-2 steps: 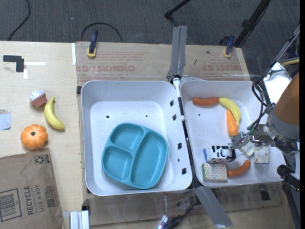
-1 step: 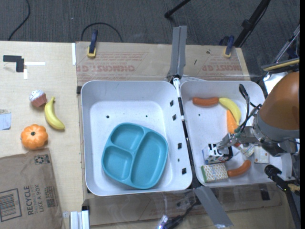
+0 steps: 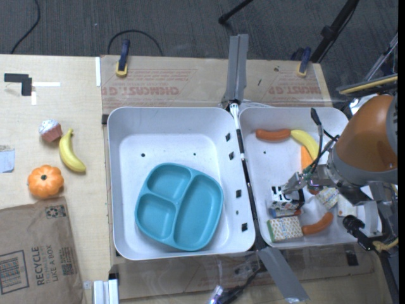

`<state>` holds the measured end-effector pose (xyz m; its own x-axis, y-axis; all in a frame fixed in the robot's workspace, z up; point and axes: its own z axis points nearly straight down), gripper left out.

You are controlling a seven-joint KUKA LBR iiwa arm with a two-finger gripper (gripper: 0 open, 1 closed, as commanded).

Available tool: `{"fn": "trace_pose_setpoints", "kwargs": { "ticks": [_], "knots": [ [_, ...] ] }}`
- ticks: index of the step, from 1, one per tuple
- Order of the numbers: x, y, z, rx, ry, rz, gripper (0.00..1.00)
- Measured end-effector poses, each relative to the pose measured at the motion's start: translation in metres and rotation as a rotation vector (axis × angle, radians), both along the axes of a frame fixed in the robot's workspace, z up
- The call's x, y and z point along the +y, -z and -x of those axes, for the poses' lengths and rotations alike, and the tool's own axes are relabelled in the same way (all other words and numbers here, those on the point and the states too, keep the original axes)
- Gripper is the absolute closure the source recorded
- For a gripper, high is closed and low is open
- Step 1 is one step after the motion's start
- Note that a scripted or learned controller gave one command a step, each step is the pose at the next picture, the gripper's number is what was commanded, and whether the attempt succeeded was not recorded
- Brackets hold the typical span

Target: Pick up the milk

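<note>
At the near edge of the right bin (image 3: 253,170) we see a flat rectangular packet (image 3: 283,228) with a pale green speckled face, lying close to the front rim; just beside it to the right lies a smooth orange-red sausage (image 3: 318,223), curved and glossy. Just behind the packet stands the milk (image 3: 280,198), a small boxy carton, white with dark printing, near the bin's left wall, with a little bare floor on that side; the gripper (image 3: 297,187) sits right at its upper right edge, metal parts overlapping the carton, and we cannot tell how the claw is set, nor whether it has the carton. Above it rises the grey arm with its rounded orange band (image 3: 370,135). Farther back lie a yellow banana (image 3: 306,142) and a second sausage (image 3: 273,134), near the far rim. The left bin (image 3: 126,170) holds a smooth teal three-section plate (image 3: 180,206); bare white floor rings it. On the wooden bench beyond, a pumpkin (image 3: 45,181), another banana (image 3: 70,152) and a cupcake (image 3: 50,130) rest apart.
</note>
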<state>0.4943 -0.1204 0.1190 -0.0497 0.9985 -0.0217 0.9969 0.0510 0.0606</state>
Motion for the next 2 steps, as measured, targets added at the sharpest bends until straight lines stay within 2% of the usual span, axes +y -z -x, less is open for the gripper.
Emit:
{"fn": "trace_pose_setpoints", "kwargs": {
  "ticks": [1, 2],
  "knots": [
    [-0.0062, 0.0007, -0.0016, 0.003, -0.01, -0.013, 0.0],
    [-0.008, 0.0007, -0.0023, 0.002, -0.083, -0.008, 0.0]
  ]
}}
